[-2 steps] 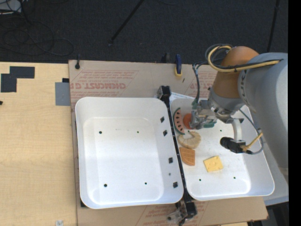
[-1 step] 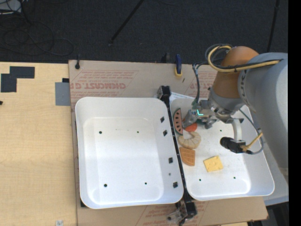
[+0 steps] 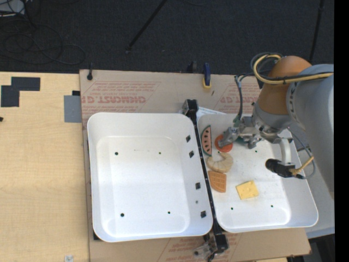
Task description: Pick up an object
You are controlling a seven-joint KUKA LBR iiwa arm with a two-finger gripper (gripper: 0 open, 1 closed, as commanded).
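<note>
Several small food-like items lie in the right bin [image 3: 283, 214]. A watermelon slice [image 3: 206, 139] leans by the bin's left wall. A red round piece [image 3: 223, 143] sits just right of it, under my gripper [image 3: 235, 136]. Below it lie a pale beige piece [image 3: 220, 161], an orange wedge [image 3: 218, 182] and a yellow cheese-like square [image 3: 247, 190]. My gripper hangs low over the red piece, in the bin's upper left part. The wrist hides its fingers.
The left bin [image 3: 103, 141] stands beside the right one, with a black clip strip [image 3: 199, 168] between them. A blue clamp [image 3: 206, 75] holds the board's far edge. A black object [image 3: 279, 168] hangs off the arm over the right bin.
</note>
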